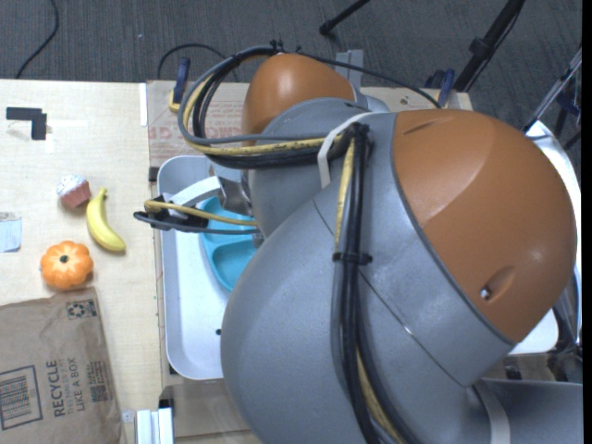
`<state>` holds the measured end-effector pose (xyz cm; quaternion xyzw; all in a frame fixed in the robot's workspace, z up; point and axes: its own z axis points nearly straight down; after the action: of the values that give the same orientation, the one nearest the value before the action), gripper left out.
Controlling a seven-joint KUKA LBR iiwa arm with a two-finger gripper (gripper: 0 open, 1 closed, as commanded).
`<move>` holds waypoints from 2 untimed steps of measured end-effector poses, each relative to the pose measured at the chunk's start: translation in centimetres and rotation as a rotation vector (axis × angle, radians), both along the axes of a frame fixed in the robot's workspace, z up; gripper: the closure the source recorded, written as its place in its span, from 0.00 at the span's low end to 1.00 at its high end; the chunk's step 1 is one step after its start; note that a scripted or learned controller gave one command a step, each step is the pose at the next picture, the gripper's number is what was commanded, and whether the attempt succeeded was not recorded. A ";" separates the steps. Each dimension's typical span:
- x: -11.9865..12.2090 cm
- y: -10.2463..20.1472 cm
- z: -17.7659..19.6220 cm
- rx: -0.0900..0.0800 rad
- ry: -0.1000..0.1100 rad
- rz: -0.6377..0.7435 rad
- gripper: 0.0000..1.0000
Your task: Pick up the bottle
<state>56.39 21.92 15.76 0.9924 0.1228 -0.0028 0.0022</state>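
you're looking at the arm (398,276) covering most of the white bin (185,340)
its bulk is hiding the gripper, so its state can't be told; the bottle can't be made out, with something blue (227,248) lying in the bin

Yellow banana (104,223), orange pumpkin (67,265), white bin (181,276), grey-orange arm (407,276).

Single fixed camera, mounted above the bench, looking down at a slant. The large grey arm with orange domed joint caps (407,276) stands very near the lens, covering the centre and right of the frame. A shallow white plastic bin (185,340) shows at lower centre-left; the pale wooden bench top (83,146) occupies the left; dark carpet floor (111,17) spans the top.
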 end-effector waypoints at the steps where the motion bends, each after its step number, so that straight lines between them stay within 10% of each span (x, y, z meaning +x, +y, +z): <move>1: -7.0 -3.0 1.1 -0.001 0.004 0.113 1.00; 2: -8.5 0.9 8.6 -0.002 -0.003 -0.048 1.00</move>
<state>47.89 22.80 24.36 0.9951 0.0987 -0.0017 0.0033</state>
